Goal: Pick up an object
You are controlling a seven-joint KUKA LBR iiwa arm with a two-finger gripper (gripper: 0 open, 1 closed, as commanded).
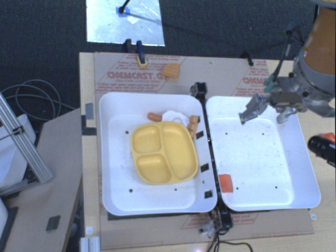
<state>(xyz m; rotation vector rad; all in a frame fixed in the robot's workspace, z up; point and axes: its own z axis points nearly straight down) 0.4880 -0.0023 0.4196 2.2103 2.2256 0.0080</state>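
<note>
My gripper [266,114] hangs over the upper part of the right bin [294,193], open, with nothing between its fingers [251,111]. A small orange block [225,182] lies in that bin's near left corner, well away from the gripper. In the left bin [113,156] a yellow divided plate [163,153] takes up the middle. Behind the plate are an orange sausage-shaped piece [155,117], a white piece [174,118] and a small tan piece [193,124].
A tan block [171,70] sits on the bench behind the left bin. A black thing with an orange end [322,145] lies at the right of the right bin. A shiny sheet [124,13] lies on the floor beyond the bench.
</note>
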